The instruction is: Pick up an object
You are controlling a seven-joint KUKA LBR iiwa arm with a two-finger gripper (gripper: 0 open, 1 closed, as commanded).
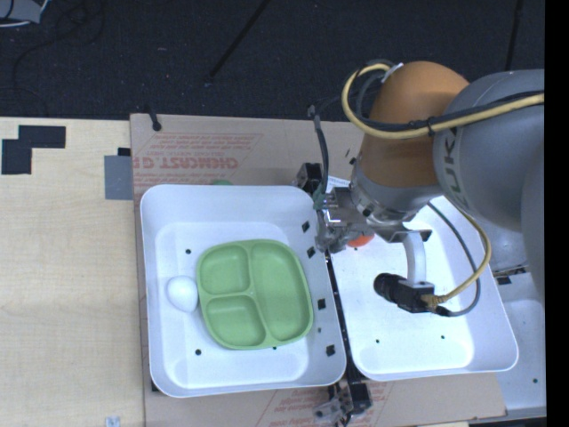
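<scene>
While dark carpet lies behind, two white bins (pixel 169 212) sit on cardboard (pixel 222 154); end effector (pixel 342 234) state unclear.

faint mirrored red print on cardboard (pixel 233 154), unreadable

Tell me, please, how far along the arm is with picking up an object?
Nothing looks picked up yet. The green divided plate and the white egg-shaped object lie in the left bin, untouched. The gripper is low at the divider between the bins, near something orange-red in the right bin. Left to do: grasp an object and lift it.
</scene>
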